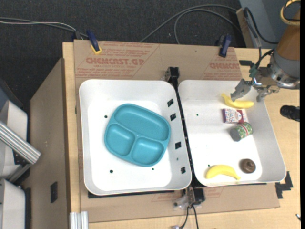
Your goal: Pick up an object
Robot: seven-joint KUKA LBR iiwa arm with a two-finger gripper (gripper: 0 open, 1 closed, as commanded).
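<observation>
Across the bench, two white bins: left bin has one teal divided plate; right bin has two bananas, one purple-and-white packet, one can, one brown donut. Gripper over upper banana, fingers spread, gripping nothing. Board print: "CHEMCAST".

A brown bench bears two white bins.
</observation>
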